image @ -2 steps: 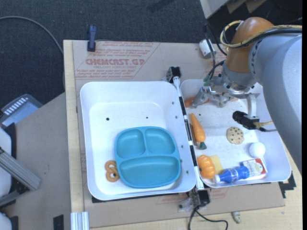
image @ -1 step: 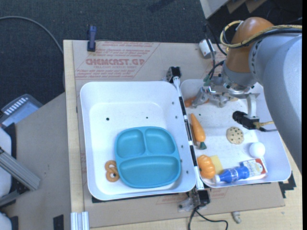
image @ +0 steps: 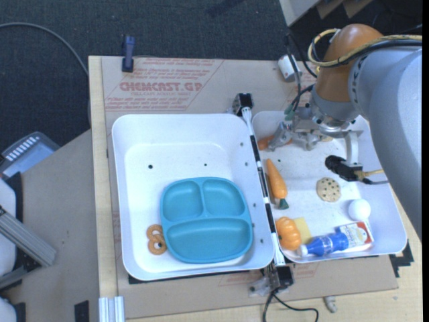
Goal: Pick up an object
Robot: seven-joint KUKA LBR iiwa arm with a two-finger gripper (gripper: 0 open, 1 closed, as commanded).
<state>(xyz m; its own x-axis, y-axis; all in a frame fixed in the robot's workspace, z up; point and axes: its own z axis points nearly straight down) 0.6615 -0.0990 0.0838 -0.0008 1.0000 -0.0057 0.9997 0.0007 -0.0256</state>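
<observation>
My gripper (image: 299,138) hangs low over the far end of the right bin (image: 389,227), below the orange band on the wrist. A small orange piece (image: 265,142) lies just to its left, against the bin's far left corner. A carrot (image: 275,179) with a green tip lies along the left wall, nearer than the gripper. Further toward the front are a brown cookie (image: 328,189), a white egg (image: 358,209), a small orange pumpkin (image: 288,231) on a yellow slice (image: 302,228), and a bottle (image: 334,241) with a blue cap lying on its side.
The left bin (image: 134,146) holds a blue divided plate (image: 204,219) with a pretzel (image: 157,239) at its left edge. The arm's large grey body covers the right bin's far right side. Both bins rest on a cardboard sheet (image: 161,86).
</observation>
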